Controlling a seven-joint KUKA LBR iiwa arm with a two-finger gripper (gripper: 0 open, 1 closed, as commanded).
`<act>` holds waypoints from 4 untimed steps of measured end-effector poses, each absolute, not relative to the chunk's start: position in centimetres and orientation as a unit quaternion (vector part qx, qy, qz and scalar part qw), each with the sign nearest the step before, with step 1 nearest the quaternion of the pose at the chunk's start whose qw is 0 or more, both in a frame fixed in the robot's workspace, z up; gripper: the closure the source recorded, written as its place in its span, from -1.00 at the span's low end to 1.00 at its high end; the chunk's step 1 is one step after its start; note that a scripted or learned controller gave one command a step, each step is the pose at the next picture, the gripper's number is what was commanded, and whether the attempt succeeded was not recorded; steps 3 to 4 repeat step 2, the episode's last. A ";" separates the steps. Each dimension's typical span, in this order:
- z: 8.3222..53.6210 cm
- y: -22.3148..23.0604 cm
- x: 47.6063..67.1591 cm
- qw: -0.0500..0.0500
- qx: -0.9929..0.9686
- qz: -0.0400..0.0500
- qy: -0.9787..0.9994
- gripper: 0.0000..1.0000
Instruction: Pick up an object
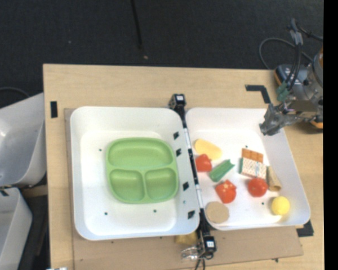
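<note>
End effector (270,122) above right bin's (293,167) far edge, toy foods (236,176) inside.
</note>
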State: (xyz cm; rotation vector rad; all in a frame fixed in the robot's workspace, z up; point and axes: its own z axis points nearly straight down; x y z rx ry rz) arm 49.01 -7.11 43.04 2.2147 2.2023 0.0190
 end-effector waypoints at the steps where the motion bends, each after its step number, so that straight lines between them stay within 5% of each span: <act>1: 49.5 -1.0 49.0 0.003 0.705 0.003 0.709 1.00; 2: 41.0 6.0 49.0 -0.002 0.704 -0.002 0.710 1.00; 4: 41.0 6.0 49.0 -0.002 0.704 -0.002 0.710 1.00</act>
